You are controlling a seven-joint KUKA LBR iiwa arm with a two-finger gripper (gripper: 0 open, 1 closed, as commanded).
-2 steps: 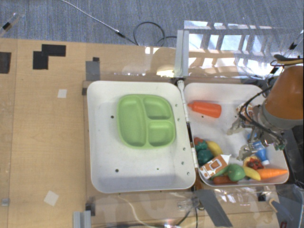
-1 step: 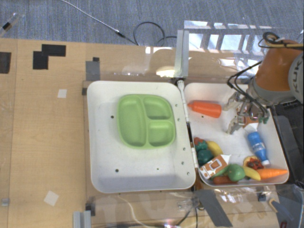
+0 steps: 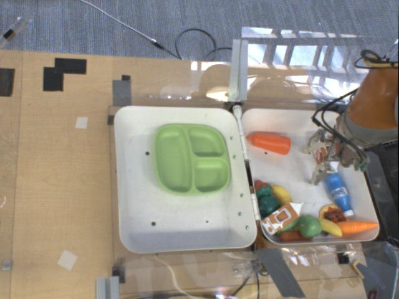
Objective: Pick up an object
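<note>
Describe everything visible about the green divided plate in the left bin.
The green divided plate is pale green, matte, plastic-looking, a rounded square with three compartments: one long section on its left and two smaller ones stacked on its right. It holds nothing, lies flat and slightly rotated on the floor of the left white bin, toward the upper middle, touching only the bin floor, apart from the walls.

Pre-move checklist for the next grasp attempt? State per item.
1. Gripper over the right bin: ok.
2. Nearest target, the blue bottle, lies just below the gripper, unobstructed on top: ok.
3. Object between the fingers: cannot tell.
4. Orange carrot-like piece lies alone, well apart from the gripper: ok.
5. Toy pile at the bin's near edge is crowded, items touching: not ok for a clean pick.
6. Green divided plate in left bin, out of the arm's way: ok.
</note>
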